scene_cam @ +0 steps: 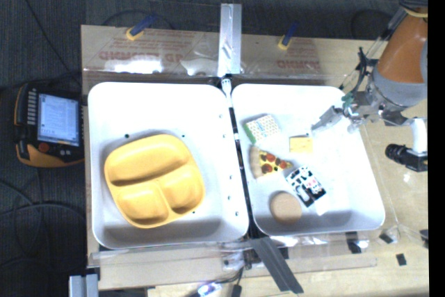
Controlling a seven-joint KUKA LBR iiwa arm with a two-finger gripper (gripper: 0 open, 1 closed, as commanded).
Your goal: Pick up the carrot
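I start at the near edge of the right bin point(361, 170). At its 6 o'clock lies a round tan disc point(284, 206). Just beyond it, toward the middle, is a small black-and-white patched piece point(306, 185). At 9 o'clock, close to the wall between the bins, sits a pale wedge with red and orange spots point(270, 163). A little yellow block point(300, 144) lies past the middle, and a white packet with a green pattern point(262, 127) rests at about 10 o'clock.

The left bin point(104, 101) holds one thing, a yellow tray with three compartments point(154, 179), set toward its near half.

I cannot say for sure which piece is the carrot. The spotted wedge carries the only orange in the bins, but it is too small and blurred for me to name it.

The gripper point(332, 117) hangs over the right bin's 2 o'clock corner, slanting down toward the yellow block and well apart from it. It reads as one grey sliver, so I cannot tell how wide the pincer stands. The arm point(403, 55) is cut off at the right.
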